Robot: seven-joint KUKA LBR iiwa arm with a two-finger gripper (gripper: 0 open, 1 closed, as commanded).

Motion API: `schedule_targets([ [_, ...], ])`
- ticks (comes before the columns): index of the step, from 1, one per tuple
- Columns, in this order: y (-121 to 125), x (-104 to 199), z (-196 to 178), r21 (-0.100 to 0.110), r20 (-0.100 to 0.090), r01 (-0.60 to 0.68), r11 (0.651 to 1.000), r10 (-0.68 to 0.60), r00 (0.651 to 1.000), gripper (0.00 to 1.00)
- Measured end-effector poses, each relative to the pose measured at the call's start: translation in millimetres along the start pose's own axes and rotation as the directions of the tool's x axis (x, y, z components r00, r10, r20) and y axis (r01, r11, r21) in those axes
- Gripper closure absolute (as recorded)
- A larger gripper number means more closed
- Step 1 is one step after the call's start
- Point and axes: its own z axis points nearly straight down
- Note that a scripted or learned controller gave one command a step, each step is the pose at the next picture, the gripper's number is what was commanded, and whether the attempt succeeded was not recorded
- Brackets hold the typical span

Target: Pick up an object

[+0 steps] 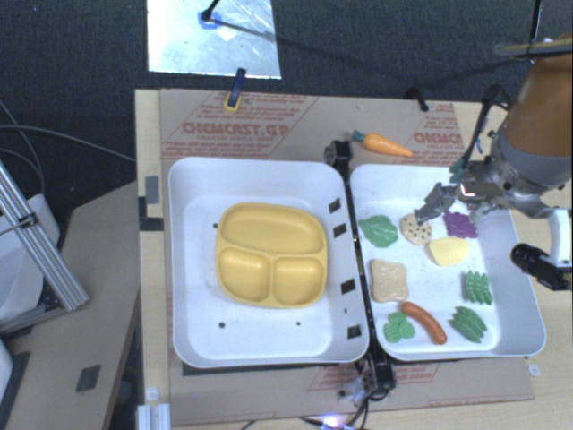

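the job is to pick up one thing, and from here it looks like it has not happened yet. the arm (537,124) reaches in over the right bin (528,330), and the gripper (436,206) hangs low near the top of that bin, just above the round cookie (415,230) and beside the purple grapes (460,225). i cannot tell what the gripper is doing, because it is too small and dark to see well. nothing looks lifted. all the toy food lies flat in the right bin: a green leaf (379,231), a yellow lemon slice (448,253), a piece of bread (389,280), a sausage (423,321) and some green beans (477,288). a carrot (382,144) lies on the desk (295,124) outside the bins. the left bin (192,240) holds a yellow tray (271,253). i think the grab and the lift are still to come.
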Motion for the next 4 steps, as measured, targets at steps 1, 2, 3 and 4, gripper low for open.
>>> schedule_targets([
  [1,1.0,0.1,-11.3,-0.004,0.000,0.002,1.000,-0.002,1.000,1.00],
  [2,-5.5,89.7,61.3,0.007,-0.004,0.009,1.000,-0.009,1.000,1.00],
  [3,-54.5,82.9,-76.7,-0.015,-0.002,0.002,1.000,-0.002,1.000,1.00],
  [4,-54.2,140.4,-120.8,-0.005,-0.003,0.008,1.000,-0.008,1.000,1.00],
])
